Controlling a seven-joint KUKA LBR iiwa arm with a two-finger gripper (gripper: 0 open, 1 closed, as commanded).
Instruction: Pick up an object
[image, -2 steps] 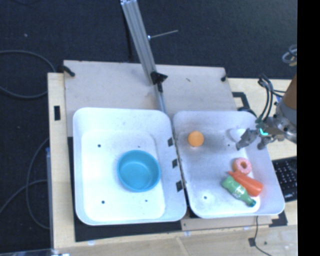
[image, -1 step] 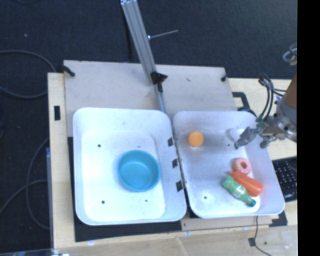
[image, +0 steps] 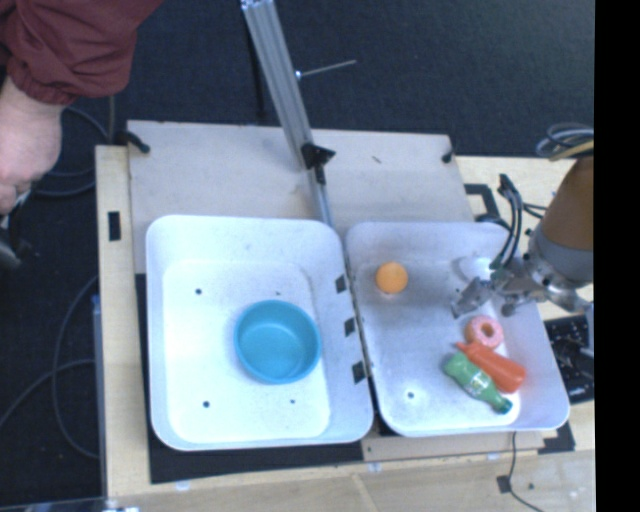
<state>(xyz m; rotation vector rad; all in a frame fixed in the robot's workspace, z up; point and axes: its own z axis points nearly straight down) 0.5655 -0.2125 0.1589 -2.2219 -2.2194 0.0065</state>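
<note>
Pale wood forms the bench (image: 250, 160), set against a dark floor, and it bears two shallow white bins with rounded corners, their plastic faintly speckled. At the lower left of the frame, the left bin (image: 180, 250) holds a round blue bowl (image: 277, 341), smooth and glossy, sitting near its middle. At centre right, the right bin (image: 420, 400) holds the small things: an orange ball (image: 391, 278) alone toward its upper left, and, toward its lower right, a pink ring (image: 485, 331) like a small doughnut, an orange carrot-shaped toy (image: 495, 367) just below it, and a green bottle-shaped toy (image: 476, 380) lying aslant, touching the carrot. A small white lump (image: 468, 267) rests near the bin's upper right. From the right edge the grey arm reaches in, its orange band (image: 573, 205) at the frame's edge, and the gripper (image: 490, 293) hangs low over the right bin, just above the pink ring and to the right of the ball; whether its dark fingers are spread or pressed together cannot be told from this angle, and nothing is seen between them. A slanted metal rail (image: 285, 90) rises from between the bins toward the top of the frame, and a person's red sleeve (image: 70, 45) and hand (image: 25, 150) fill the upper left corner.
</note>
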